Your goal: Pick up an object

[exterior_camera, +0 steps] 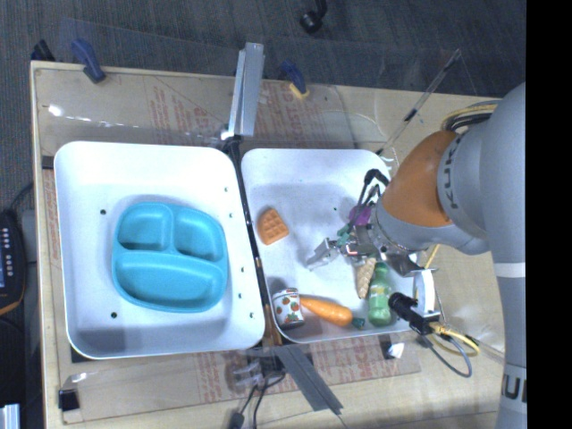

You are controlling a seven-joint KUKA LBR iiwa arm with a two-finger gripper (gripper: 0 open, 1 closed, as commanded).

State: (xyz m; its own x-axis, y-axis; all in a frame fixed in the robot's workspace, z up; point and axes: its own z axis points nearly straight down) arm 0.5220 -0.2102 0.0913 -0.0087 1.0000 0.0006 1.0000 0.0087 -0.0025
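KUKA arm's end effector (323,254) hangs low in right bin (299,170), fingers spread, nothing btwn them. Waffle toy (273,225) sits just beside; carrot (325,310) and cone (364,277) near front wall. Best approach: centre over one item, descend straight, then close.

Orange carrot (325,310) lies flat along the right bin's (295,172) near wall.

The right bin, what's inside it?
In the right bin: a waffle, carrot, small cup, green bottle and cone. The arm covers the bin's right side.
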